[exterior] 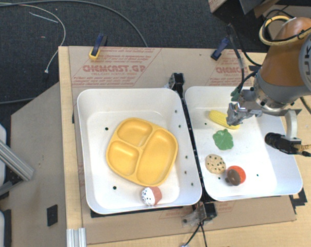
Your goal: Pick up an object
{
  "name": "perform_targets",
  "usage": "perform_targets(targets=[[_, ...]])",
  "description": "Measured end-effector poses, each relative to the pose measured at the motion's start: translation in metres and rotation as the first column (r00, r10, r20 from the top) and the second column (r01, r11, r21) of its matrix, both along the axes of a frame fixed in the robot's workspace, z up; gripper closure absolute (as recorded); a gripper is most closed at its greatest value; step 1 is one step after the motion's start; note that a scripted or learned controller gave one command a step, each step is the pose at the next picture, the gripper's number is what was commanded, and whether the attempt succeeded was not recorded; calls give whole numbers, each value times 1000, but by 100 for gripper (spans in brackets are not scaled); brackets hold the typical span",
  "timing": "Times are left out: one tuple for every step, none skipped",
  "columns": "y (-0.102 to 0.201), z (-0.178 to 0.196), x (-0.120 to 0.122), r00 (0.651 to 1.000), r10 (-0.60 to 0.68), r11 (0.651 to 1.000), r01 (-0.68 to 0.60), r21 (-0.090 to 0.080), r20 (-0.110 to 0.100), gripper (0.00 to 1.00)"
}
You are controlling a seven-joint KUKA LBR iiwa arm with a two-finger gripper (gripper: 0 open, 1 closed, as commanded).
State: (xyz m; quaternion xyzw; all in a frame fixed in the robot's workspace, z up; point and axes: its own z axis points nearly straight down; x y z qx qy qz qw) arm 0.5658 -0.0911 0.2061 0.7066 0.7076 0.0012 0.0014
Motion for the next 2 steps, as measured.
perform_targets(targets=[[0, 31, 1, 1000, 0, 1000, 0, 0, 0, 100], [52, 38, -16, 1000, 2, 1000, -2, 3, -7, 100]])
